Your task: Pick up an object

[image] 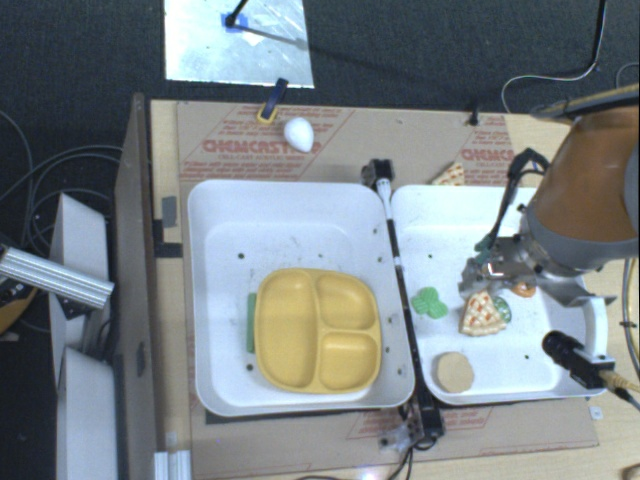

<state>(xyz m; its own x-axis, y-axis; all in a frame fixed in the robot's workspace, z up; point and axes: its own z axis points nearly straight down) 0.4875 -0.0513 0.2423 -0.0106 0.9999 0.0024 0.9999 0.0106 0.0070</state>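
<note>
Grey arm (pixel 585 233), broad orange band above wrist, black cable looping alongside, metallic gripper (pixel 487 268).

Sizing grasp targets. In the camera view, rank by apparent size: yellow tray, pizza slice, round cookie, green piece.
1. yellow tray, by far the largest.
2. pizza slice and round cookie: look about alike, too close to rank.
3. green piece, smallest, though only slightly.

The arm (pixel 590 183) is cut off by the right edge. Its wrist hides the gripper's (pixel 490 273) fingertips — their spacing cannot be told. A reddish item (pixel 523 289) peeks out beneath, mostly covered. The green piece (pixel 250 321) behind the yellow divided plate (pixel 318 328) shows as a sliver.
</note>
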